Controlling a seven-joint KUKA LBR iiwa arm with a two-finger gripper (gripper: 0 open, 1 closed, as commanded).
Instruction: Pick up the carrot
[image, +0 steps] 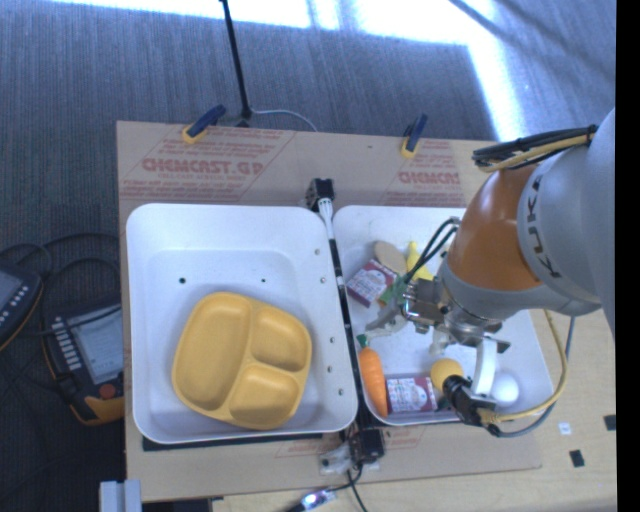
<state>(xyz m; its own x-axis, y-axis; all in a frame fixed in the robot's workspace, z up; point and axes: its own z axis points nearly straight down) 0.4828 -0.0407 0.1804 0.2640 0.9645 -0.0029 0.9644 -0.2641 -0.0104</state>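
Yellow divided plate (240, 358) sits in the left bin (150, 250). Carrot (372, 378) lies lower centre of frame, against the right bin (440, 214) left wall, touching a red-labelled packet (408, 395). It's probably light, stiff and smooth, so grab mid-body across its width. Gripper (415, 305) is just up-right of it; can't tell if it's open or closed.

tray (242, 357) in left bin (200, 250) | carrot (372, 380) in right bin (380, 222), maybe touching wall
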